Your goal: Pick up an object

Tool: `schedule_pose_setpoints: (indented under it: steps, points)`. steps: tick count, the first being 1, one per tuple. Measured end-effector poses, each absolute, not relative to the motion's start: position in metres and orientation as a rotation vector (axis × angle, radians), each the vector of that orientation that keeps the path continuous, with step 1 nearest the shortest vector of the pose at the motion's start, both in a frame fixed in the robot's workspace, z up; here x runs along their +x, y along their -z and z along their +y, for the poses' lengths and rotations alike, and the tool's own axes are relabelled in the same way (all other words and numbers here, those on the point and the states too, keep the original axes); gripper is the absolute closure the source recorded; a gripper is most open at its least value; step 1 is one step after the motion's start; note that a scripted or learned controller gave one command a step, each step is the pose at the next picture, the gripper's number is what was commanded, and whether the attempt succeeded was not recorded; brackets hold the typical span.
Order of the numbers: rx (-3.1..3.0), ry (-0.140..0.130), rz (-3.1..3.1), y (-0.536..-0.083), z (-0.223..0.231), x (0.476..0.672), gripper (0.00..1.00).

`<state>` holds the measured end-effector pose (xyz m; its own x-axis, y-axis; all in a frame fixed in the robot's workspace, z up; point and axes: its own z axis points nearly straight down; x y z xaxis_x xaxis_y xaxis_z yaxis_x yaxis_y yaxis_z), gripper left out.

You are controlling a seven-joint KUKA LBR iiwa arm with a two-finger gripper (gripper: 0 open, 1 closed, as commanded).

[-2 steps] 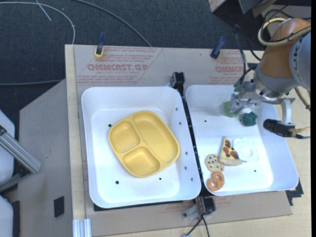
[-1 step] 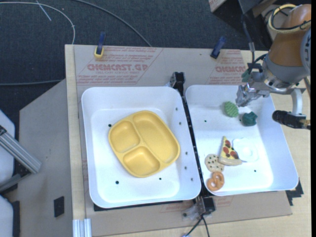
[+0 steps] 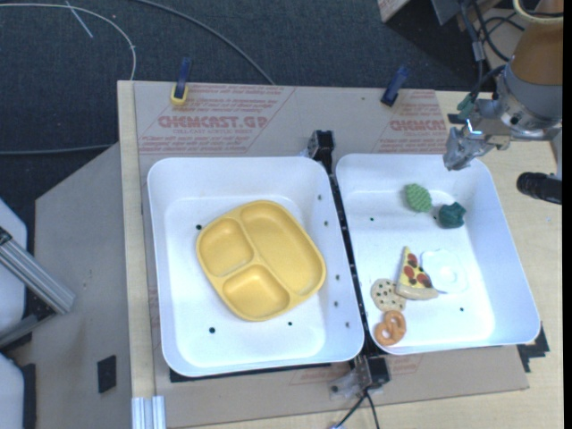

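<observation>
Jaws [image 3: 458, 155] above the right white bin's [image 3: 509, 239] far rim; I cannot tell their state.
The small bumpy green toy [image 3: 416, 197] lies just below, looks light and stiff; I'd pinch its narrow sides.

Yellow divided plate [image 3: 260, 259] in left bin [image 3: 170, 186], toy foods in right bin [image 3: 500, 239], gripper [image 3: 459, 153] above its far edge

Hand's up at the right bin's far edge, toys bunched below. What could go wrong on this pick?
1. The hand sits at the right bin's far rim, so a straight descent may clip the wall.
2. The pizza slice, cookie and pretzel crowd together; a grasp there may catch two or nudge neighbours.
3. The light green piece and dark green piece look small and low, so they may slip out.
</observation>
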<state>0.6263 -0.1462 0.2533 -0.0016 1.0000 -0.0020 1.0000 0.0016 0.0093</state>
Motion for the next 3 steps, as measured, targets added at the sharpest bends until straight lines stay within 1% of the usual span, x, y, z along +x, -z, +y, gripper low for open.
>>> schedule_pose_setpoints:
  steps: [1, 3]
  points:
    - [2.218, 0.0, 2.23, -0.251, -0.085, 0.617, 1.0]
    - [2.219, 0.002, 2.229, -0.224, 0.012, 0.61, 1.0]
